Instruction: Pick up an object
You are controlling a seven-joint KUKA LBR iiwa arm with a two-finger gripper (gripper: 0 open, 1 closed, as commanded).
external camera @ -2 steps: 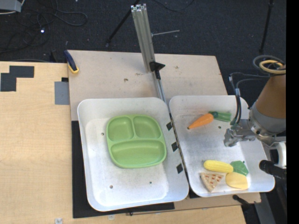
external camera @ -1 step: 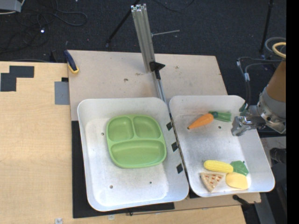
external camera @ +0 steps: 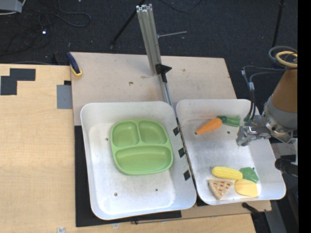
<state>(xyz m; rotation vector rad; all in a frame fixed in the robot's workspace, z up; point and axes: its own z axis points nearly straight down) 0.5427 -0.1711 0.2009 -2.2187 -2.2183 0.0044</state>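
In the right bin (external camera: 214, 149), an orange toy carrot (external camera: 209, 125) with a green top lies near the far wall. Close to the front wall are a yellow corn cob (external camera: 226, 173), a green piece (external camera: 250, 173), a yellow rounded piece (external camera: 246, 188) and a pizza slice (external camera: 219, 188). My gripper (external camera: 244, 137) hangs over the right side of this bin, to the right of the carrot's green top and above the front cluster. Nothing is visibly held in it.
The left bin (external camera: 97, 178) holds a green divided plate (external camera: 142, 146). A metal post (external camera: 150, 42) rises behind the bins. Black clips (external camera: 181, 152) sit along the seam between the bins. The arm's grey and orange body (external camera: 284, 101) stands at the right.
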